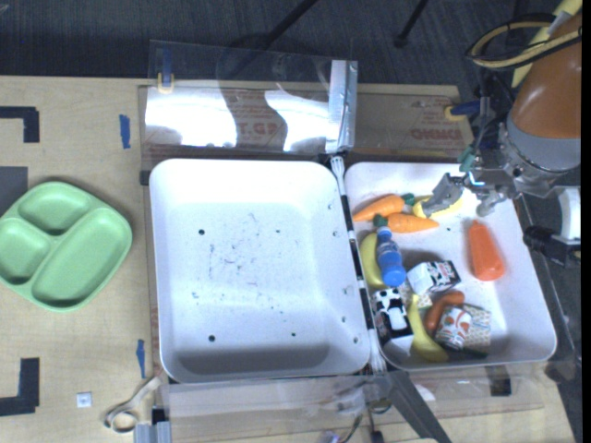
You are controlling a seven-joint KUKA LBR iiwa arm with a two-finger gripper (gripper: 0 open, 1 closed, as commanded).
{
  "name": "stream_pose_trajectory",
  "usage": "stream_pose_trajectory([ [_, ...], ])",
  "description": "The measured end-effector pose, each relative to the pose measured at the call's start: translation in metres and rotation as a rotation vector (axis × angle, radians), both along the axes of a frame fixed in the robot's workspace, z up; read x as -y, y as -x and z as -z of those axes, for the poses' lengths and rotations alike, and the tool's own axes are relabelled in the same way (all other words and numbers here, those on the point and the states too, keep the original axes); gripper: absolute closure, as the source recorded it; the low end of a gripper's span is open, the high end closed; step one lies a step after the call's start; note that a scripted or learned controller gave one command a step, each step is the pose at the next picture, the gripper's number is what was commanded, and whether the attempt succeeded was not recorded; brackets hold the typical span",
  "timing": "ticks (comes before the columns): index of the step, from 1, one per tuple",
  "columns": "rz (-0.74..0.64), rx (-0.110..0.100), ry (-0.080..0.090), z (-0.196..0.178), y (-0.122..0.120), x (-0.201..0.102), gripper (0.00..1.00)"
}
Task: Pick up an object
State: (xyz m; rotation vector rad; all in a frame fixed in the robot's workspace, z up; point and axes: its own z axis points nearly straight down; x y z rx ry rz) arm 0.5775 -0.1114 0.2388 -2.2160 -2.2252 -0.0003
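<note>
Toys [420, 289] sit piled in the right bin [545, 326], with nothing picked up yet, while the gripper [462, 190] hangs at two o'clock, its grip too hard to tell.

Single fixed camera is looking down on the bench [74, 118] from above, at a slant, not straight overhead. It is facing so the dark floor [185, 7] is running across the top of frame and the bench's near edge is sitting along the bottom. Mid range: both white bins are fitting in whole, left bin [175, 340] around centre, right bin [536, 335] toward the right side. Green divided plate [60, 243] is getting cut slightly at the left edge. The arm [549, 109] is entering from the right, cropped by the frame. No second view, so no overlap.
</note>
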Motion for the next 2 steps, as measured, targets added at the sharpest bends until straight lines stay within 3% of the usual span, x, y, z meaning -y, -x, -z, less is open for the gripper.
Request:
stream_pose_trajectory([
  [1,-0.033,0.002,0.001,0.103,-0.06,-0.002,0.0],
  [2,-0.005,0.014,0.006,0.147,-0.061,-0.012,0.0],
])
